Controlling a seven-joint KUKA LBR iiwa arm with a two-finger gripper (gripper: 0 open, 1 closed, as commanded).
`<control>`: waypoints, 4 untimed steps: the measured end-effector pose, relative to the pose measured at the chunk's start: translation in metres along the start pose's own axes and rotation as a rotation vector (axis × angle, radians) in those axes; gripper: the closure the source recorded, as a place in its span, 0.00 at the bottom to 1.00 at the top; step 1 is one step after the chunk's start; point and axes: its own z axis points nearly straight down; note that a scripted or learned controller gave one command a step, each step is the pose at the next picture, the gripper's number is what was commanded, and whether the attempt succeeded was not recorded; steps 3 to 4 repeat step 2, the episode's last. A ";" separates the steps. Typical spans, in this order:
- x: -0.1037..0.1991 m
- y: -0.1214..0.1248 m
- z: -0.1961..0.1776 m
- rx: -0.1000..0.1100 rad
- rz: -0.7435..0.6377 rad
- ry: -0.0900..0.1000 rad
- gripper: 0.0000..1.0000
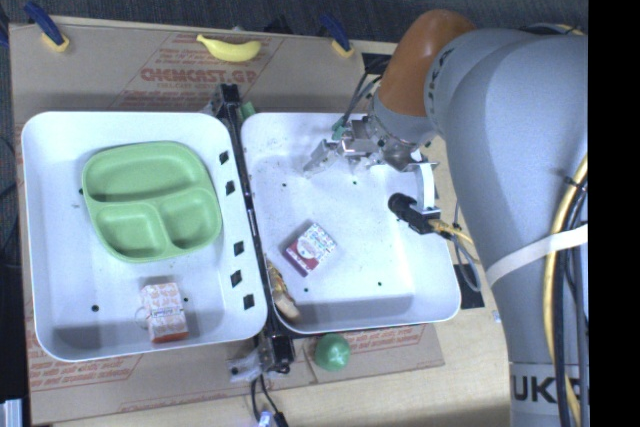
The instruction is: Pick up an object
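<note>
Tool (322, 155) lowered into right bin (430, 300), finger state cannot be told. Nothing seen held. Red-white packet (309, 248) nearby, ungrasped; pickup judged not yet done.

In the right bin (430, 300) lies a small flat packet (309, 248), red and white, turned at a slant, near the middle of the floor. In the left bin (40, 245) a green tray (150, 199) with three compartments lies flat, and a small carton (164, 311), white with red print, lies near the front wall.
</note>
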 end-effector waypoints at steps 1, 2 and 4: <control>0.000 0.000 -0.010 0.002 -0.004 0.000 1.00; 0.052 0.014 -0.104 -0.003 -0.001 -0.001 1.00; 0.052 0.014 -0.104 -0.003 -0.001 -0.001 1.00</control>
